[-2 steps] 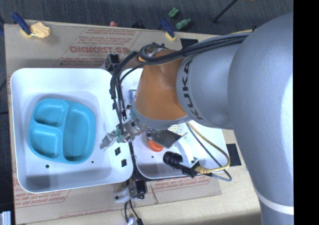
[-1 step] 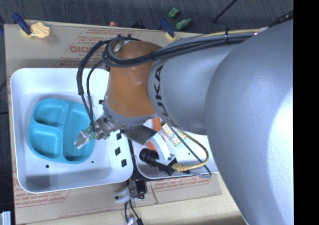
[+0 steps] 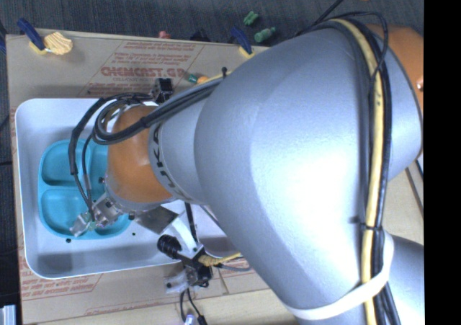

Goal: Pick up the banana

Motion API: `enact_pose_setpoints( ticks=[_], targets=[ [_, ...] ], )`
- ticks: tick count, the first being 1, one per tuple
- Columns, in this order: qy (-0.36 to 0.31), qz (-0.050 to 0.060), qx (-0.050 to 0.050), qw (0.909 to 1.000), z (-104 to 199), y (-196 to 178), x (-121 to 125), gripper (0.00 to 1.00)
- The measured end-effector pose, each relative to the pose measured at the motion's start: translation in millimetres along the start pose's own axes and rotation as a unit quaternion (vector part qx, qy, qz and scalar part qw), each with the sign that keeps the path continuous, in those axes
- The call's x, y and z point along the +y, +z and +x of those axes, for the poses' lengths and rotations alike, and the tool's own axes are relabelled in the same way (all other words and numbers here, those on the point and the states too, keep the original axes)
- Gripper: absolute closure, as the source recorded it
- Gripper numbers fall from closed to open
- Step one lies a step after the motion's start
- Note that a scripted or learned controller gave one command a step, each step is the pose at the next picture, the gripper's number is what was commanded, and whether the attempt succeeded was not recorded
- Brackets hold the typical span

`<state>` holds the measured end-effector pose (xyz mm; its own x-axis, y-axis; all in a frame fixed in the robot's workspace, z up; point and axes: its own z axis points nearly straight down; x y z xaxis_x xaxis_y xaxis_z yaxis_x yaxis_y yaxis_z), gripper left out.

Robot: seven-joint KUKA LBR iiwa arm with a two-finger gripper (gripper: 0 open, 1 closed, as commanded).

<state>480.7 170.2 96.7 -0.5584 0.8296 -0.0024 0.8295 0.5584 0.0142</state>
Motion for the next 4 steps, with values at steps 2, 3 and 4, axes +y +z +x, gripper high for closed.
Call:
enact_pose_setpoints(
  ticks=[2, 3, 4],
  targets=[
    [0.172, 0.011, 0.001, 0.985, -12.0, -82.2, -12.6, 1.0],
    [0.247, 0.009, 0.0, 0.969, 26.6, -90.0, 14.7, 1.0],
    [0.203, 0.009, 0.0, 0.9791, -40.4, -137.4, -30.7, 1.0]
  ],
)
